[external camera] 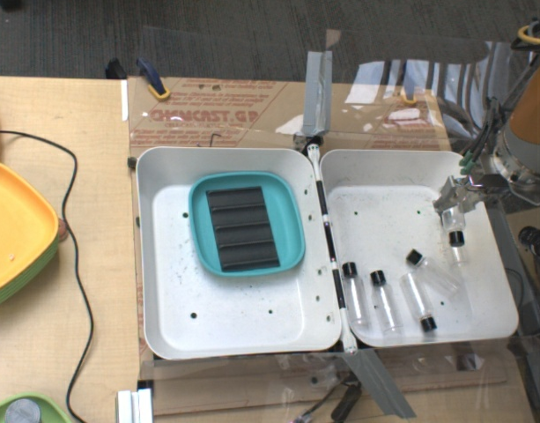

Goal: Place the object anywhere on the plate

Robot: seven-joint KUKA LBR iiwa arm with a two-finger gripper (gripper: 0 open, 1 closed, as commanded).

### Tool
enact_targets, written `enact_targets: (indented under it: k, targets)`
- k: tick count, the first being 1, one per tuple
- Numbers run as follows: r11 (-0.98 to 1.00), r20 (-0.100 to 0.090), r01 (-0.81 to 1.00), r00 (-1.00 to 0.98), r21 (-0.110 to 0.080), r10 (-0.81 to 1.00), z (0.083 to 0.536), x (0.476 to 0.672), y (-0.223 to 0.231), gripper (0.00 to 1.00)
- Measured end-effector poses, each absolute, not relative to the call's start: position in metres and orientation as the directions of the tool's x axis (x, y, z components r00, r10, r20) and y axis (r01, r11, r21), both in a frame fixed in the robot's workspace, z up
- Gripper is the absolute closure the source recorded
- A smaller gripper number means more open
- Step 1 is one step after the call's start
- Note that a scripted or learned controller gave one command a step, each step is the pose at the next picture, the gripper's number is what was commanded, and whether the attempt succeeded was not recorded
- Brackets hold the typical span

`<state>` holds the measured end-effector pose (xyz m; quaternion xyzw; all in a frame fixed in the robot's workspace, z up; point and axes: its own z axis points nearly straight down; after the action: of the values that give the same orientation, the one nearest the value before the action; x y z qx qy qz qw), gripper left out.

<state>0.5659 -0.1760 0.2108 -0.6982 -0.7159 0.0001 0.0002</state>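
Two white bins are seen side by side on the table [40, 342]. Landmark: the teal plate [292, 227].

- The teal plate is set in the left bin [164, 263], toward its upper middle. A dark ribbed insert [241, 227] is carried on the plate.
- The right bin [375, 192] is joined to the left bin just right of the plate. Clear vials with black caps are scattered in its lower half, all well right of the plate and none on it.
- Vial 1 [354, 293] is laid closest to the plate, just past the seam between the bins, cap up.
- Vial 2 [383, 300] is laid beside it, further right.
- Vial 3 [418, 300] is laid further right again, cap at the lower end.
- A loose black cap or short vial [415, 257] is seen above vial 3; which it is cannot be told.
- The gripper [454, 210] is positioned over the right bin's upper right part, far right of the plate. A vial [456, 243] with a black cap is seen directly below the fingers [449, 196]. Whether it is gripped or lying on the bin floor cannot be told; finger opening cannot be told either.
- Yellow dishes [14, 227] are stacked on the table far left of the plate, with a black cable [76, 236] run past them.
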Motion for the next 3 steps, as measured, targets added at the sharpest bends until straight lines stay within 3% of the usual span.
enact_targets:
  k: [1, 2, 3]
  targets:
    - [0.025, 0.000, 1.000, -0.025, 0.000, 1.000, 0.211, 0.566, -0.176, 0.00]
    - [-0.082, -0.002, 0.997, 0.082, -0.002, 0.997, 0.308, 0.569, -0.185, 0.00]
    - [-0.247, -0.003, 0.969, 0.247, -0.002, 0.969, 0.371, 0.603, -0.205, 0.00]
